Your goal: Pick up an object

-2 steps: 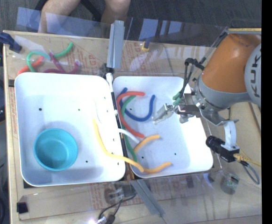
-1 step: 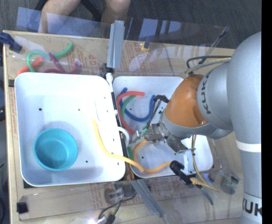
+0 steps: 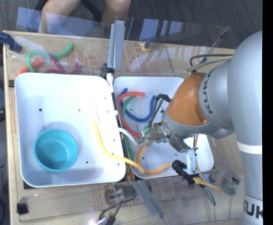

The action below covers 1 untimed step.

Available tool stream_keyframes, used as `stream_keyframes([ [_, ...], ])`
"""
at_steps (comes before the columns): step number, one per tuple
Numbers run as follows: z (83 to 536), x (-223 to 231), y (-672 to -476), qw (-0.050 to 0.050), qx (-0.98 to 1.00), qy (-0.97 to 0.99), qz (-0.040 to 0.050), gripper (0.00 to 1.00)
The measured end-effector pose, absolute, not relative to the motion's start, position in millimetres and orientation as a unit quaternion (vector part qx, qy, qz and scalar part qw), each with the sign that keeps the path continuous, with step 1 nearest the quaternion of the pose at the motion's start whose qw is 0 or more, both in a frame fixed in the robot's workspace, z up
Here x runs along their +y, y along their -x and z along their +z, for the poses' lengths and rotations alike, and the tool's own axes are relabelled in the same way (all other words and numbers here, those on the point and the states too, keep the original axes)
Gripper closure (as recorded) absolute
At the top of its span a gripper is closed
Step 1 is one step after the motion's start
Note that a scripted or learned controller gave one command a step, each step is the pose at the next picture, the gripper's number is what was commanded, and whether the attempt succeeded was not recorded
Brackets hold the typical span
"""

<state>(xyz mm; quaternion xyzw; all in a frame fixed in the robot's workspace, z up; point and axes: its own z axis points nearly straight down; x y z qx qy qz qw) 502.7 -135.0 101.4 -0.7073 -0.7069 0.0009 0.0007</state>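
Observation:
My gripper (image 3: 149,134) reaches down into the right bin (image 3: 203,162), near its left wall, under the orange wrist band. Just beside it lie bendy tubes: a blue one (image 3: 137,116), a red one (image 3: 125,113) and a green one (image 3: 129,96) curving through the bin's upper left. A white tube (image 3: 128,137) sits at the gripper's left. A long yellow tube (image 3: 109,153) runs from the left bin over the divider and curls under the gripper. No object is visibly held.
A cyan bowl (image 3: 56,149) stands in the lower left of the left bin (image 3: 56,97). Loose green, pink and red tubes (image 3: 49,61) lie on the bench behind that bin. A person's legs (image 3: 94,1) stand at the far side.

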Motion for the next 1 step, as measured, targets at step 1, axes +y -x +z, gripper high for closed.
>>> stream_keyframes([
  [1,213.2,-152.1,-560.3,0.000,-0.823,0.568,0.0005,1.00],
])
